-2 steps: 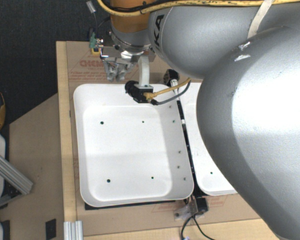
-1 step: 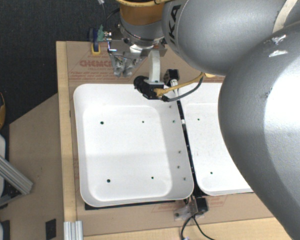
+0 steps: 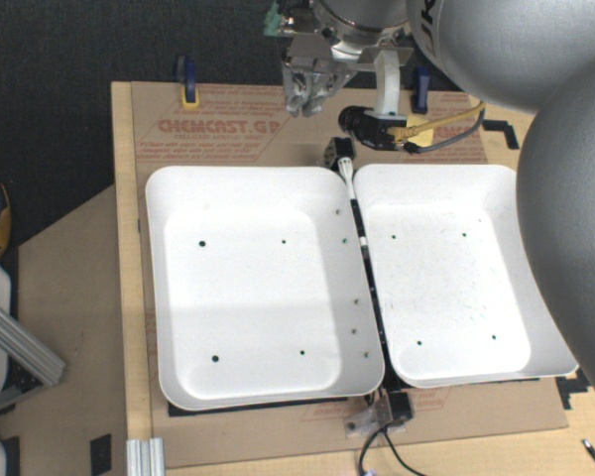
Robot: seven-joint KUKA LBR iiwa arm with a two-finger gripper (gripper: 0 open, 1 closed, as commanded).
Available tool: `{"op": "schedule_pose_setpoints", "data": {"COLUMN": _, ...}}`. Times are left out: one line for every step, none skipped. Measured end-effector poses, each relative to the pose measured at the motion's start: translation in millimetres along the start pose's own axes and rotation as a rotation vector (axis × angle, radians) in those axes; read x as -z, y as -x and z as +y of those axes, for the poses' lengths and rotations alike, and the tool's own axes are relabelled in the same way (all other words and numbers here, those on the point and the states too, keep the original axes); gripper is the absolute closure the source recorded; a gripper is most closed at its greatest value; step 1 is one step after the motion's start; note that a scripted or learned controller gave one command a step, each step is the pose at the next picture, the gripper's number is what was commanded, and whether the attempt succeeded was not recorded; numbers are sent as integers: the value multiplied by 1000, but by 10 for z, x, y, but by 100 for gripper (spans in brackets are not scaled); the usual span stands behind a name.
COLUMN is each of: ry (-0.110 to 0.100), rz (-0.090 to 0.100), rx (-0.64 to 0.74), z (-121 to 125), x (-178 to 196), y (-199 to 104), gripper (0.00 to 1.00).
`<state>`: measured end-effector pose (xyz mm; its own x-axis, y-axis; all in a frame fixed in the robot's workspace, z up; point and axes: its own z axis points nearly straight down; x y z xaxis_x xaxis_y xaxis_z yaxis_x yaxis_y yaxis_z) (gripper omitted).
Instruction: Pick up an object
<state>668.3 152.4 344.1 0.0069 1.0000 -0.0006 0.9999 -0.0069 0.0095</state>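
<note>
Camera view: gripper (image 3: 305, 95) raised beyond far edge of left bin (image 3: 178, 266), above cardboard base (image 3: 228, 127). Fingers close together, nothing between them. No object to pick visible in left bin or right bin (image 3: 506, 266). Judgement: pick not accomplished.

A bulky grey arm (image 3: 535, 77) is seen, banded orange above a metallic wrist, black lettering partly visible.
</note>
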Motion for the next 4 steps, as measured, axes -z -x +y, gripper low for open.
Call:
{"op": "schedule_pose_setpoints", "data": {"ry": -20, "rz": 1, "rx": 13, "z": -57, "x": -822, "y": -722, "gripper": 100}}
{"op": "schedule_pose_setpoints", "data": {"ry": -2, "rz": 3, "rx": 6, "z": -18, "x": -216, "y": -539, "gripper": 100}}
{"op": "schedule_pose_setpoints", "data": {"ry": -18, "rz": -1, "rx": 9, "z": -45, "x": -876, "y": -730, "gripper": 100}}
{"op": "schedule_pose_setpoints", "data": {"ry": -1, "rz": 3, "rx": 5, "z": -15, "x": -268, "y": -541, "gripper": 100}}
